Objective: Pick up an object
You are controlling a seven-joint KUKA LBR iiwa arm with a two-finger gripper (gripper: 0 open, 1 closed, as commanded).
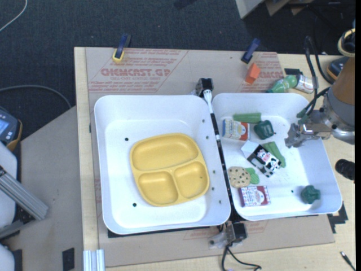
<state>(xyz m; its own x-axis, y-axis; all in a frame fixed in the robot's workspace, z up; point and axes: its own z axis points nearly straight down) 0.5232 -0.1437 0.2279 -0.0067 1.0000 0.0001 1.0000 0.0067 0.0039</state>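
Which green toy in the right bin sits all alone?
The round green toy in the bin's near right corner. The other green ones crowd together with the cartons further left.

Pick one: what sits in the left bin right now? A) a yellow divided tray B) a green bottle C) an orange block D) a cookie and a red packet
A: the left bin holds the yellow divided tray; the cookie and the red packet lie in the right bin, and the orange block sits on the board behind the bins.
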